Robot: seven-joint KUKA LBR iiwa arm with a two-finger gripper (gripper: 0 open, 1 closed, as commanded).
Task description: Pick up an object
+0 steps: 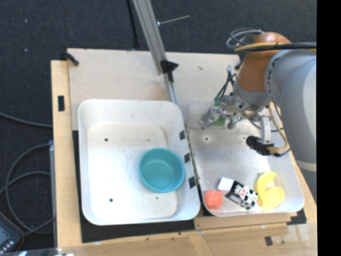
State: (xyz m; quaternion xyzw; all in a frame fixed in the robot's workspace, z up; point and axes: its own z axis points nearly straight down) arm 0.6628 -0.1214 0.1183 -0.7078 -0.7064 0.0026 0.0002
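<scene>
On the pale wooden worktop [117, 73], the left shallow white plastic bin [106, 108] held one thing, a round teal plastic bowl [161, 169] sitting upright toward its near right corner, close to the wall shared with the neighbouring bin. The right shallow white plastic bin [229, 159] was bare through its middle, with its contents gathered along the near edge. First there came a small orange-red ball [213, 198] in the near left corner. Beside it lay a small white-and-black patterned box [238, 192], and beside that a lumpy yellow plastic toy [269, 191]. The box appeared to touch the toy; whether it touched the ball could not be told. The gripper [221, 117] hung over the far left part of the right bin, well apart from all three pieces, and nothing could be seen in its hold. Whether it stood open or closed could not be told from this slant. The step in hand looked like the approach, with no grasp made yet. To do it well, the arm would probably need to travel toward the near edge, settle on one piece, and come down squarely over it. The ball seemed the easiest pick because it stood a little freer than the others, though the corner walls nearby could get in the way.
</scene>
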